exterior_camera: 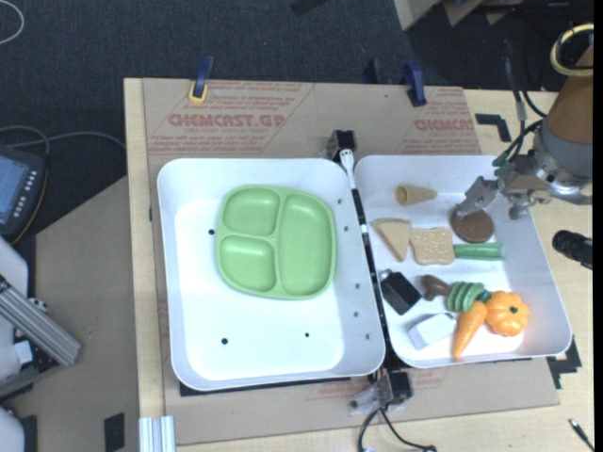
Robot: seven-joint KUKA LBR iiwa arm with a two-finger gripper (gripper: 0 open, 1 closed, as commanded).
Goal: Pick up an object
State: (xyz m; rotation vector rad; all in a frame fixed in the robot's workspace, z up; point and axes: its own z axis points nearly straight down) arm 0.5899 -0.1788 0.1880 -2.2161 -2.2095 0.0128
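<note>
My gripper (497, 199) hangs over the far right part of the right bin (537, 271). It looks open, with nothing between its fingers. A brown round disc (472, 226) lies just below its left finger (475, 194). Beside the disc are a green stick (479, 250) and a tan cracker (432, 245). A bread wedge (392, 236) and a small cone (415, 194) lie further left. Near the bin's front lie an orange pumpkin (507, 313), a carrot (468, 327), a green ridged piece (464, 296), a black block (399, 291) and a white block (432, 330).
The left bin (188, 328) holds a light green divided plate (278, 241). A black divider bar (361, 243) runs between the two bins. Clamps (199, 83) sit at the bench's far edge, and cables and dark gear lie off to the right.
</note>
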